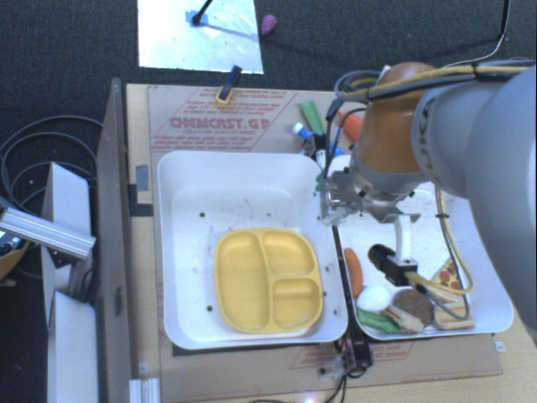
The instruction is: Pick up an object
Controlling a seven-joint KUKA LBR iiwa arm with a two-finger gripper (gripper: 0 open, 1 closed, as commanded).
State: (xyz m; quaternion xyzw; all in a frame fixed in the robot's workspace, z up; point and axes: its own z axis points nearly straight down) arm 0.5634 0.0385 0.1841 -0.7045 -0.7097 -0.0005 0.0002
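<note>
Right now your gripper hangs over the wall between left bin and right bin, opening can't tell, and the toy carrot lies just beside that wall, so descending risks clipping the rim.

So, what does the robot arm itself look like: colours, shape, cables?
The thick, rounded grey arm carries a glossy orange band above the wrist. A thin yellow cable runs along its upper side, with grey looped cables near the band. The end effector below is silvery metal.
</note>
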